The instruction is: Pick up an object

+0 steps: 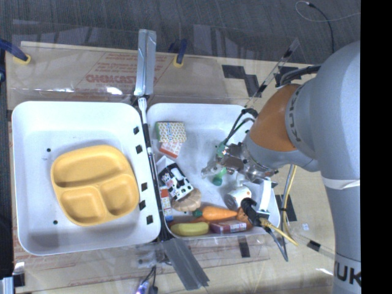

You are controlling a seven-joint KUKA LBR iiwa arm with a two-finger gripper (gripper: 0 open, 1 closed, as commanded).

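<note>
While the tool (215,171) hangs over the right bin (202,112), its opening is unclear

The bench (202,81), covered in clear sheeting, bears two shallow white bins side by side: the left bin (30,164) and the right bin (202,118), touching along a central divider.

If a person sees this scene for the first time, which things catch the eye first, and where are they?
The large yellow plastic tray with three compartments stands out, lying alone in the left white bin. On the right, the grey arm with its orange band reaches into the right white bin, its gripper low above the floor. Small toys crowd that bin's near edge, among them an orange carrot.
</note>
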